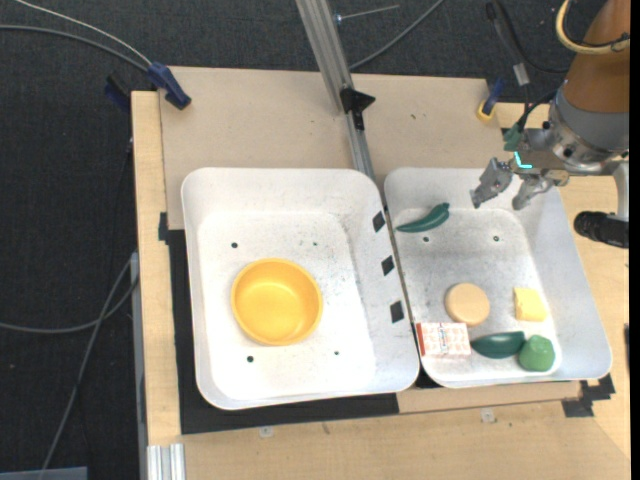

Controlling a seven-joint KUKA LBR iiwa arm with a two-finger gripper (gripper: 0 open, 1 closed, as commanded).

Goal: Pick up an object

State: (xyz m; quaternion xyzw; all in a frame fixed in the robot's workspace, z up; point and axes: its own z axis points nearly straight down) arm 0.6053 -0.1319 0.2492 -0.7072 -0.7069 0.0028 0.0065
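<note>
Honestly, the arm (598, 58) gives me the least to go on: its upper part runs off the right edge and top corner, so I see just the orange band and the grey wrist. The gripper (508, 188) hangs over the far right corner of the right bin (560, 258), two grey metal fingers (488, 184) spread apart, released, with nothing between them.

Just left of the gripper, near the bin's far left side, lies a dark green curved pepper (424, 218), slim and glossy, apart from the fingers. Along the near side of that bin I make out a tan round disc (467, 303), flat like a biscuit; a pale yellow block (530, 304) that looks spongy; a small red and white packet (443, 340) whose print is too small to read; a dark green oval thing (498, 344) touching a brighter green lump (537, 354). What those two are I cannot tell.

Both bins are shallow white plastic with rounded corners, speckled with dark scuffs. In the left bin (210, 228) sits a yellow bowl (276, 301), smooth and round, upright, on its own.

A metal rail (328, 48) crosses from the top edge down to the gap between the bins, hiding part of the wooden bench (250, 118) behind it. A blue clamp (170, 85) grips the bench's far left corner.
</note>
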